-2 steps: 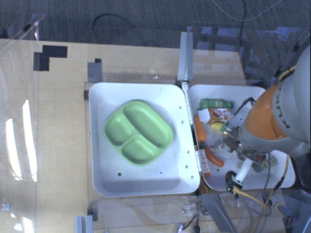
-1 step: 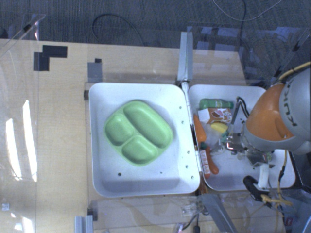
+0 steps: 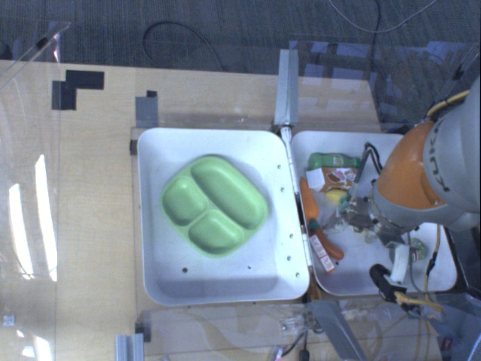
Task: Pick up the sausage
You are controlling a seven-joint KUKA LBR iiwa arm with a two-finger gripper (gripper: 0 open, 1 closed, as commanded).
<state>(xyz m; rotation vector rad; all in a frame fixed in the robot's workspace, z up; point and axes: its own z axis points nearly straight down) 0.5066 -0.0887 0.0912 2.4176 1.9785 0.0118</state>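
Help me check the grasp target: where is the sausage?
The sausage lies in the right bin, along its left wall, just below the carrot and left of the arm.

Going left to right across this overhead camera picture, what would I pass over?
Wooden bench → left white bin → green divided plate → right white bin with sausage → robot arm.

Left white bin (image 3: 161,277) with green three-compartment plate (image 3: 215,204), right white bin (image 3: 443,273) with green bottle (image 3: 333,159), snack packet (image 3: 337,177), carrot (image 3: 309,202), sausage (image 3: 326,247) near left wall, grey-orange arm (image 3: 421,175) over right bin, gripper (image 3: 359,215) low beside items
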